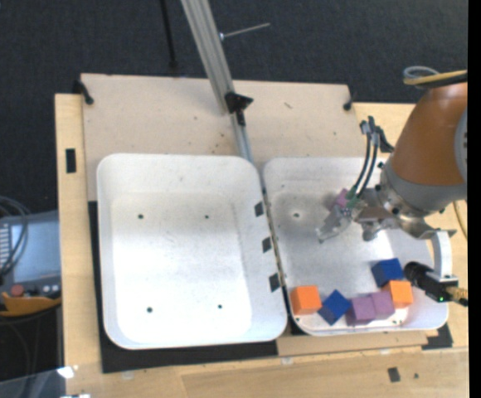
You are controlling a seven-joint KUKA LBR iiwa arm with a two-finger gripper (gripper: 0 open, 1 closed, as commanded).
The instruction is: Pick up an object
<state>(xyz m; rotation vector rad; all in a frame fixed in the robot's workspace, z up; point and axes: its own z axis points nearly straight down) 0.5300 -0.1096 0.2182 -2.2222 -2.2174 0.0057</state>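
My gripper (334,219) hangs over the middle of the right bin (307,181), reaching in from the right. A small purple piece (341,198) shows right against the gripper's upper side; I cannot tell whether it is held. Several blocks lie along the near edge of the right bin: an orange block (307,298), a blue block (335,306), two purple blocks (363,309) (383,303), another orange block (400,293) and a second blue block (386,272).
The left bin (182,247) lies beside the right one. A slanted metal rail (211,48) rises from the bench behind the bins. The grey and orange arm (431,148) covers the right bin's far right part.
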